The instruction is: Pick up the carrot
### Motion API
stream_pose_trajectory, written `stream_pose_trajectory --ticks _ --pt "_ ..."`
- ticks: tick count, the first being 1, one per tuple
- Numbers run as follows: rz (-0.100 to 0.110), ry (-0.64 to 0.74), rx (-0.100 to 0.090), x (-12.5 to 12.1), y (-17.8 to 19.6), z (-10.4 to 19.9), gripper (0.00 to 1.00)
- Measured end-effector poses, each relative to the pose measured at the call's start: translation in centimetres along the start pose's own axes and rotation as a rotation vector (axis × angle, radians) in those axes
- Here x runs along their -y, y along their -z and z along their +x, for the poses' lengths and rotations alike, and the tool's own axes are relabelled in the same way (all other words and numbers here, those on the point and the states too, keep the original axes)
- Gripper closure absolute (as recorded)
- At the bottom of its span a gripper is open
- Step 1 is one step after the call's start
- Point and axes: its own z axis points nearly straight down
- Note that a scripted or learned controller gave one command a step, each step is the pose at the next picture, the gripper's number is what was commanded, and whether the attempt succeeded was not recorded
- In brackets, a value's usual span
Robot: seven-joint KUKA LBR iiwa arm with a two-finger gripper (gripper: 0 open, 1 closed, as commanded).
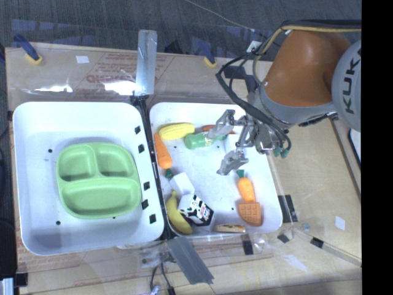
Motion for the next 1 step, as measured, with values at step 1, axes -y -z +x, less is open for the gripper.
stream_pose_trajectory --ticks 1 --pt "-0.006 0.162 -0.011 4.61 -13.39 -2.59 0.00"
